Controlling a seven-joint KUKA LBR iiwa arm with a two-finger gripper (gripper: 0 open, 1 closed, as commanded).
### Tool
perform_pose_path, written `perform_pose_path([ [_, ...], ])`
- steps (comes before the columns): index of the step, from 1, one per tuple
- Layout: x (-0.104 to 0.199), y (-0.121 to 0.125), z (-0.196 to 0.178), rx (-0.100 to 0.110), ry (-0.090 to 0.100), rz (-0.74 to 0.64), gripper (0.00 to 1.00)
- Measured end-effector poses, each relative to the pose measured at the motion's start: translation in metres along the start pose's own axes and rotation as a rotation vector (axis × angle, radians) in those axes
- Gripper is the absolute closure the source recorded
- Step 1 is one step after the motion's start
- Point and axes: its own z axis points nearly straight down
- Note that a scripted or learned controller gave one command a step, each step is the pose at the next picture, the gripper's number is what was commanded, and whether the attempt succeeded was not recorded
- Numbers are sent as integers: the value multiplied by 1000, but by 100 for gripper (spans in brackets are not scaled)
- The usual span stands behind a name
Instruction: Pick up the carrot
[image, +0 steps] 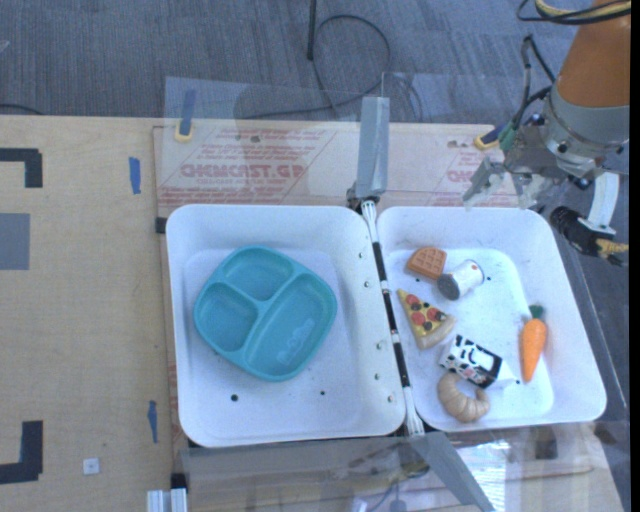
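Observation:
The orange carrot (533, 347) lies near the right wall of the right bin (578, 330), its green top pointing toward the back. My gripper (497, 188) hangs above the bin's back rim, well behind and a little to the left of the carrot. Its two fingers stand apart with nothing between them, so it is open. The grey wrist and orange band rise behind it at the upper right.
The right bin also holds a waffle (427, 263), a small can on its side (460, 279), a pizza slice (425, 318), a black-and-white carton (471, 361) and a croissant (463, 397), all left of the carrot. A teal divided plate (265, 312) sits in the left bin (190, 240).

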Motion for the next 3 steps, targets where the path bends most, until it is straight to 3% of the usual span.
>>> perform_pose_path([
  [1, -36, -40, 95, -1, 0, -30, 0],
  [2, -89, -69, 95, -1, 0, -288, 0],
  [3, -101, -93, 180, -7, 2, -162, 0],
])
